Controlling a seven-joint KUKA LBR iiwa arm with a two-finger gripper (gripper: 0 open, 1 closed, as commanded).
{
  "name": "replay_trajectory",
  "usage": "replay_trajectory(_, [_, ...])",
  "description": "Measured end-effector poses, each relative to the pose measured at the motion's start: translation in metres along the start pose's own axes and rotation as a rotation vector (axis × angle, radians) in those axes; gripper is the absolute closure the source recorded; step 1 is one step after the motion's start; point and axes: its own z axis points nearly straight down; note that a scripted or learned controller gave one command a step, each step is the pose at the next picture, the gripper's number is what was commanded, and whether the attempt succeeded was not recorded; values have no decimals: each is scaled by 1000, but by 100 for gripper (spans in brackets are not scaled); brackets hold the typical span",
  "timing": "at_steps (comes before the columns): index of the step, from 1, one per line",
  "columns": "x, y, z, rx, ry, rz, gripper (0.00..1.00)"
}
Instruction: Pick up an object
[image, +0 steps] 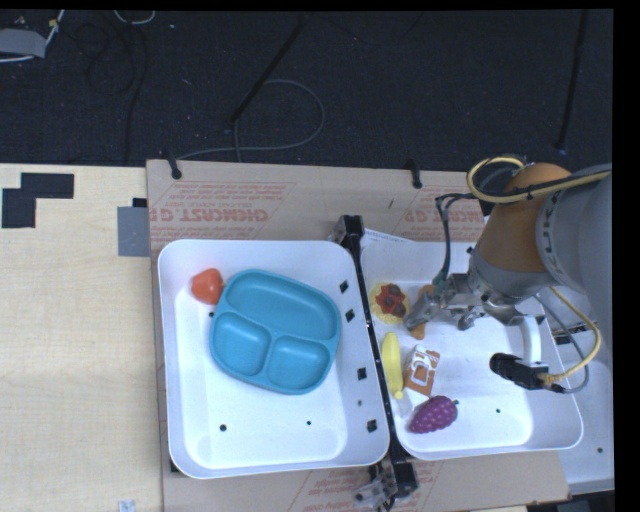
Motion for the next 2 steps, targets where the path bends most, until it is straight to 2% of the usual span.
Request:
replay_trajectory(1, [-1,0,-12,-1,0,3,100])
replay_trajectory(2, [-3,5,-75,-9,-2,-2,100])
